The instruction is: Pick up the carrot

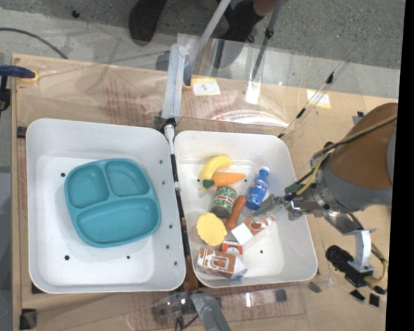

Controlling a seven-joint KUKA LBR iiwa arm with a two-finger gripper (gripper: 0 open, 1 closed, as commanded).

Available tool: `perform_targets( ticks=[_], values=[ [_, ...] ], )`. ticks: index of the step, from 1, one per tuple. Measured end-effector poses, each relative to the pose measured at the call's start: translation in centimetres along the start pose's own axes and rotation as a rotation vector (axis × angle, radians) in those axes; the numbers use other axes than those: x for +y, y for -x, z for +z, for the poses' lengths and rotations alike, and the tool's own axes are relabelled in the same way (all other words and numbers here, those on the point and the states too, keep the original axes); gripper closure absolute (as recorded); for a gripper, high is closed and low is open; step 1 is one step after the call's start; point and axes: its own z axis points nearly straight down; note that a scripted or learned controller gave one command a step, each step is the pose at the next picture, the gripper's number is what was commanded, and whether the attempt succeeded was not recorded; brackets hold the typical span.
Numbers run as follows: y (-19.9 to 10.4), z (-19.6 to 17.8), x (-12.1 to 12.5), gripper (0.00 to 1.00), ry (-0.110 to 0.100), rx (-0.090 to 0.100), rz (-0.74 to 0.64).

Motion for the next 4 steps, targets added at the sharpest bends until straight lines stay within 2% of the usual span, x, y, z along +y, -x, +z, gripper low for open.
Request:
perform_targets(
  ticks=[1,2,3,4],
  values=[
    [-6.6,8.9,5.5,0.0,-0.002,-0.002,-0.12],
    [-2.5,11.8,11.7,0.0,-0.001,-0.002,0.038],
    [-0.6,14.1,17.0,0.0,0.0,-0.003,-0.341],
    [-0.7,13.0,17.1,1.0,-0.001,-0.003,-0.347]
  ],
)
